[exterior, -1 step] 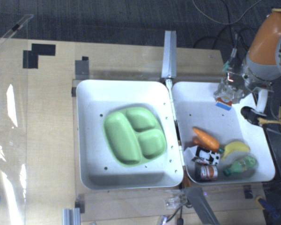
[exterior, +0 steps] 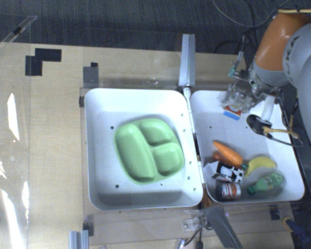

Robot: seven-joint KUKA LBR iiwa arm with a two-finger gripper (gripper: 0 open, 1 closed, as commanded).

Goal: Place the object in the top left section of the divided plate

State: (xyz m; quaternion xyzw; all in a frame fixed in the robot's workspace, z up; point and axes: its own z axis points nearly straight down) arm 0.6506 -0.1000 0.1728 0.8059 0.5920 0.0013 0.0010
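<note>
- Nearest to us, at the near edge of the right bin (exterior: pixel 211 122), a can (exterior: pixel 229 191) lies on its side, with a green bottle (exterior: pixel 265 182) lying just to its right.
- Just behind them we see a small black-and-white thing (exterior: pixel 230 172) touching the can, and a yellow banana (exterior: pixel 261 164) beside the bottle.
- An orange carrot (exterior: pixel 227 152) lies slantwise behind the black-and-white thing, close to the wall between the two bins.
- We see these five things huddled in the near half of the right bin, well apart from the gripper (exterior: pixel 238 100).
- We find the gripper over the far part of the right bin, on the grey arm (exterior: pixel 303 51), which comes in from the right with its orange band (exterior: pixel 274 35) above the wrist.
- We cannot tell whether the gripper is released or clenched, and we see nothing held in it.
- A small white card with a blue edge (exterior: pixel 231 113) lies on the floor of the right bin just at the gripper's tip; we cannot tell whether the two touch.
- We see the green divided plate (exterior: pixel 140 154) in the middle of the left bin (exterior: pixel 101 139), turned at a slant.
- Its long section lies toward the left, and its two smaller sections lie toward the right, one behind the other.
</note>
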